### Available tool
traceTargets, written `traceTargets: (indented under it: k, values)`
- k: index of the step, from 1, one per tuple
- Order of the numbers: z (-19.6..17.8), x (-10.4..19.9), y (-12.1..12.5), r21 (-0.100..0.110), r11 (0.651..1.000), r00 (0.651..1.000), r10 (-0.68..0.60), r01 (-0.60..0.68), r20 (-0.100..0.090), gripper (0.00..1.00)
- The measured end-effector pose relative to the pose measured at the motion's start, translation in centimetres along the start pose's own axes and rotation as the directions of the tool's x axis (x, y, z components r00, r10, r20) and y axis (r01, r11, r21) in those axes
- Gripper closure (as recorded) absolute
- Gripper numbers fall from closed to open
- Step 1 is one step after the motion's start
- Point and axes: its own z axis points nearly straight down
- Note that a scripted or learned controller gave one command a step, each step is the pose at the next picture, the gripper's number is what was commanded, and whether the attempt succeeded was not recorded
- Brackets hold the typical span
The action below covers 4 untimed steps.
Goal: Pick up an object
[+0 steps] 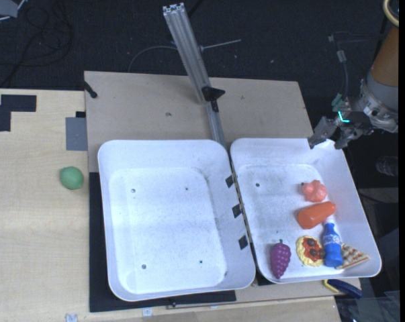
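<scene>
The right bin holds several small toys at its near right side: a pink lump, an orange carrot-like piece, a blue bottle, a purple grape bunch, a yellow and red round piece and a tan wedge. My gripper hangs over the far right corner of that bin, well behind the toys. Its two dark fingers stand apart, open, with nothing between them.
The left bin lies beside the right one, with black clips along their shared wall. A green ball rests on the wooden bench to the left. A slanted metal bar rises behind the bins.
</scene>
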Motion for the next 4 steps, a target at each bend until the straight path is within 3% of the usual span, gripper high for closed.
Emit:
traceTargets:
  k: [1, 4]
  values:
    - [0.0, 0.0, 0.0, 0.0, 1.0, 1.0, 0.0, 0.0, 0.0, 0.0]
    - [14.3, -0.1, -0.5, 0.004, 1.0, 1.0, 0.0, 0.0, -0.001, 0.0]
